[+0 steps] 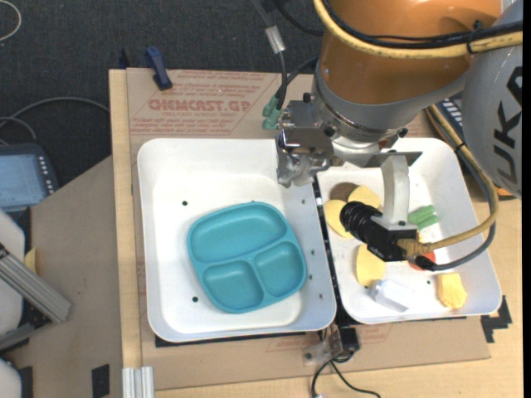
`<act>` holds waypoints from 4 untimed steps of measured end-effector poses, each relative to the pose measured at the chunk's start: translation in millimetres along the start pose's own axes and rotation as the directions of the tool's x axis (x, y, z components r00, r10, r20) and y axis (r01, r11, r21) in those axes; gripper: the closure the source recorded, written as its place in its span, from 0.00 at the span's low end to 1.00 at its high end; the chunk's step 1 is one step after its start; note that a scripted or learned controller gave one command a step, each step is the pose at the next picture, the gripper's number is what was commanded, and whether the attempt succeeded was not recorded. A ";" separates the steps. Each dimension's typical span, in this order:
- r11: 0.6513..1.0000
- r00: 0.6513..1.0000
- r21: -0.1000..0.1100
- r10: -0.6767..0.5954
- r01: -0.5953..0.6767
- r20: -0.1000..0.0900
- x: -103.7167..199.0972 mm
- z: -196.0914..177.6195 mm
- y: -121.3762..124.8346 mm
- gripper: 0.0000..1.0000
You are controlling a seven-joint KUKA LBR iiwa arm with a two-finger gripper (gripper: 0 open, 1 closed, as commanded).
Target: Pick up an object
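Observation:
My gripper (292, 166) hangs under the big orange-banded wrist, over the back end of the ridge where the two white bins meet. The left bin (162, 172) holds a teal divided plate (246, 256). In the right bin (465, 189) lie a pale yellow round piece (335, 216), a second yellow piece (367, 267), a tan disc (364, 195), a green block (423, 216), a small yellow toy (450, 289), a whitish clear item (390, 294) and a small red thing (424, 260). Nothing shows in the gripper. The arm hides the back of the right bin.
Both bins rest on a brown cardboard sheet (199, 102) with red lettering. A blue clip (158, 67) sits at its back left corner. Cables (270, 23) hang behind the wrist. Bare white floor surrounds the teal plate in the left bin.

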State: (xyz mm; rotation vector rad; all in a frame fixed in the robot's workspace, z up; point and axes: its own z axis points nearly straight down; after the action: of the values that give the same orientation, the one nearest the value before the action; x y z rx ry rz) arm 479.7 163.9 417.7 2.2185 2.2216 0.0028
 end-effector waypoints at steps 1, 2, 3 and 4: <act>1.000 1.000 0.001 -0.005 0.005 -0.002 60.3 12.4 23.1 1.00; 1.000 1.000 0.011 -0.001 0.001 0.002 60.7 56.8 -2.4 1.00; 1.000 1.000 0.018 0.006 -0.006 0.007 35.3 194.3 -3.4 1.00; 1.000 1.000 0.003 0.004 -0.004 -0.002 38.6 175.6 -0.9 1.00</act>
State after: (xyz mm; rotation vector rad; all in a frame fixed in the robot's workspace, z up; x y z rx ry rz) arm 479.2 202.5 242.1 2.2250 2.2195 0.0019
